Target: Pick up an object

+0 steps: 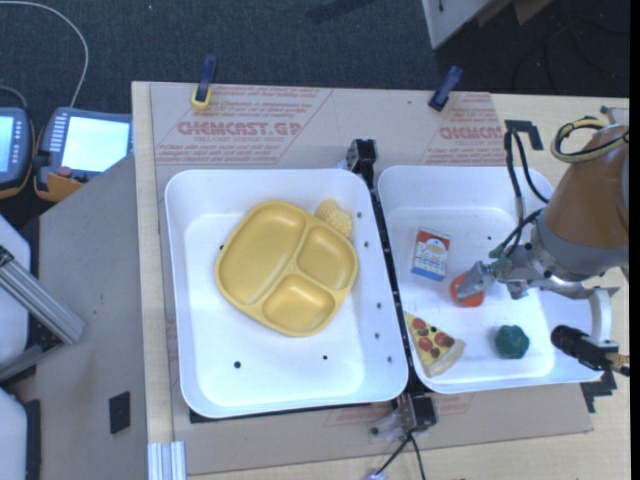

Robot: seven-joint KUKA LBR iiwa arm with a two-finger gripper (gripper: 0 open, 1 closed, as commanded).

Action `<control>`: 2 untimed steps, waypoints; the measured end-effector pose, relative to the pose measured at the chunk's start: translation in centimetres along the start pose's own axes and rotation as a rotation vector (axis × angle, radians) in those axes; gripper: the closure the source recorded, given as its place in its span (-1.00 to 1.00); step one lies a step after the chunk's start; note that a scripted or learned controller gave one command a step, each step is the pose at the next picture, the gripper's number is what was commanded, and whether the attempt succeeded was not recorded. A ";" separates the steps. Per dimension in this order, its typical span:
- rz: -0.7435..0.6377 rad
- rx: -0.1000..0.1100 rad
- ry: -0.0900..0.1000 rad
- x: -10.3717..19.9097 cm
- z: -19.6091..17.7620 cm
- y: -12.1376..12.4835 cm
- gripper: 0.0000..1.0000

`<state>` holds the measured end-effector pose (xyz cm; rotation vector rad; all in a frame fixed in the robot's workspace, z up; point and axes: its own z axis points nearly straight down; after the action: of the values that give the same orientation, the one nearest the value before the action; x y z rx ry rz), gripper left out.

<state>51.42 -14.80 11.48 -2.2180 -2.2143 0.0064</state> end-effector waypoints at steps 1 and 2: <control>0.000 -0.009 -0.003 0.0 -1.4 0.2 1.00; -0.001 -0.014 -0.005 -0.8 -6.0 0.0 1.00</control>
<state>51.47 -15.58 17.50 -2.2267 -2.2247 -0.0034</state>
